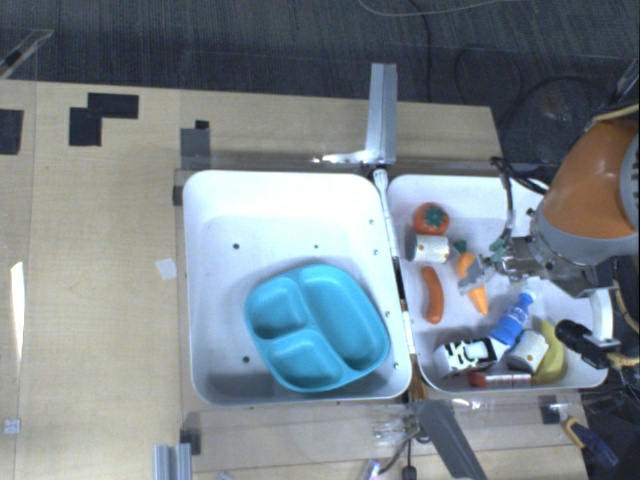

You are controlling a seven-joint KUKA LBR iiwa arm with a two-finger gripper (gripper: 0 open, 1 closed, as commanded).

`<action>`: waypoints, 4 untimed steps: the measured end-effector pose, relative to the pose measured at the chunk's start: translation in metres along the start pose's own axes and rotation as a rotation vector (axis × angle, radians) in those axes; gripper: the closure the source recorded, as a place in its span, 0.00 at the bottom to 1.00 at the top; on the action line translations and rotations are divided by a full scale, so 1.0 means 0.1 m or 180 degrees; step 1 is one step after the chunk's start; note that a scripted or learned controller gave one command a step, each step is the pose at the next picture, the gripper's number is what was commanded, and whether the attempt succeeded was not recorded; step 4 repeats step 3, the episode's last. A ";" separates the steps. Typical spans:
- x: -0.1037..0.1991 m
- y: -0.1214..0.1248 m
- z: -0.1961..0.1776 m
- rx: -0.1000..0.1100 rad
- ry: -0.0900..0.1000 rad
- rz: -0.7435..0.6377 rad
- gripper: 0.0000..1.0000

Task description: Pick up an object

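My two-finger gripper [487, 265] hangs in the right white bin [452, 196], narrowly parted, gripping nothing. The small orange plastic carrot [472, 280] lies right under the tips, running top-left to bottom-right; a straight drop should meet it.

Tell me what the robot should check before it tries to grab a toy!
1. Toys within reach: ok. The carrot, sausage and tomato lie in the right bin.
2. Gripper over a toy: ok, it hovers near the carrot.
3. Fingers open: cannot tell.
4. Target has room around it: ok for the sausage; not ok for the blue bottle, crowded against the banana.
5. Blue divided plate out of the way: ok, in the left bin.
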State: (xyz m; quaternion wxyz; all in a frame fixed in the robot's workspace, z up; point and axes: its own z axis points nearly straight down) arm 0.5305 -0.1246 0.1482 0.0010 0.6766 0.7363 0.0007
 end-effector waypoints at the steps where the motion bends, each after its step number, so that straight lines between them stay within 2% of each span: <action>1: -0.24 0.33 0.59 -0.0036 -0.0009 -0.0117 0.00; 2: -0.23 0.36 0.46 -0.0054 -0.0004 -0.0123 1.00; 3: 0.14 0.78 -0.53 -0.0011 -0.0003 0.0580 1.00; 4: 0.14 0.78 -0.53 -0.0011 -0.0003 0.0580 1.00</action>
